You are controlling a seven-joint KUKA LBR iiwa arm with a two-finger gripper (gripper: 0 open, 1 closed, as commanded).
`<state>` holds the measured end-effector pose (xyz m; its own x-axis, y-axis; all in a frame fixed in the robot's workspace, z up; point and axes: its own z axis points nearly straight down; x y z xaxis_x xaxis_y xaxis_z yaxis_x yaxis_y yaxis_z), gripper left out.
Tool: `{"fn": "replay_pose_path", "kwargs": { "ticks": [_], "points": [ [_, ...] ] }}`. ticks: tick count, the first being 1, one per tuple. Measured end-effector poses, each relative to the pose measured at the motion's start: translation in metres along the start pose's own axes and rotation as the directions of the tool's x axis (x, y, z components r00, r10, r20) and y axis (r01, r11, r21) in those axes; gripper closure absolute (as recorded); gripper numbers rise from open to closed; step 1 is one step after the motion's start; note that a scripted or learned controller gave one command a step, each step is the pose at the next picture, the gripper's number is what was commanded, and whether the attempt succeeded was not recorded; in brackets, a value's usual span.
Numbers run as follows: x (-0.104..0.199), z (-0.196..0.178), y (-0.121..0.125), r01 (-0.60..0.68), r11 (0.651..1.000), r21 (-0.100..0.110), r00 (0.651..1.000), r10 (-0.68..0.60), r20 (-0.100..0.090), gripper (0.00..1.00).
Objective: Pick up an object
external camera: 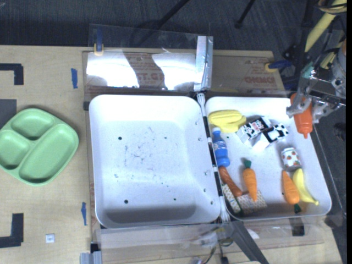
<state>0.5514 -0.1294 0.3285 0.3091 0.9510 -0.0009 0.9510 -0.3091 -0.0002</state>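
The right bin holds several toys: a yellow banana-shaped piece, a blue bottle, a black-and-white cow figure, two carrots, a small banana and a little patterned cup. My gripper hangs over that bin's far right corner, above the rim. A tapered orange piece sits right under it. Whether that piece is held cannot be made out.
The left bin lies beside the right one, with a ridge between them. A green divided plate rests on the bench at far left. A clear panel stands behind the left bin. Cables and stands crowd the far right.
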Motion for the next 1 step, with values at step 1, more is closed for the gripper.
{"fn": "replay_pose_path", "kwargs": {
  "ticks": [1],
  "points": [
    [0.0345,0.068,-0.0057,0.097,0.995,0.002,0.995,-0.097,-0.001,1.0]
  ]
}}
